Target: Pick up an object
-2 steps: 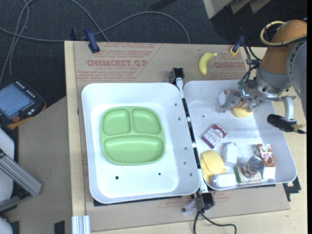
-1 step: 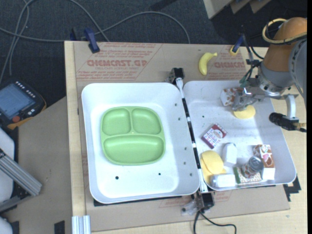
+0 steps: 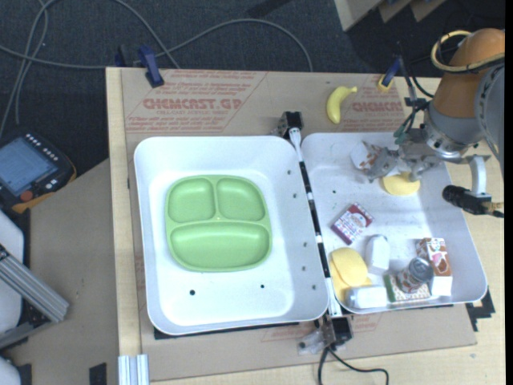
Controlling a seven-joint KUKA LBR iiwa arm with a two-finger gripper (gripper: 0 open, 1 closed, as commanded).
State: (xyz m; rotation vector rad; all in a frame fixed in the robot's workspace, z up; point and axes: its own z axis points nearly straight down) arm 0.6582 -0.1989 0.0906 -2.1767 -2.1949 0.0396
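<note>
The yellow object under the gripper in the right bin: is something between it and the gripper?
Nothing visible blocks it. The gripper hangs directly over the yellow object in the right bin. A crumpled wrapper lies beside it, to the view's left.

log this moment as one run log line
gripper: low in right white bin | target: yellow lemon-shaped object, beside fingertips | grasp: unconfirmed | green divided plate: left bin

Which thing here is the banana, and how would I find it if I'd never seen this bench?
Start at the right-hand white bin and look just beyond its far edge, onto the bare board. The banana lies there alone, small, yellow and curved. The other yellow things all sit inside the bin; this one lies outside it.
</note>
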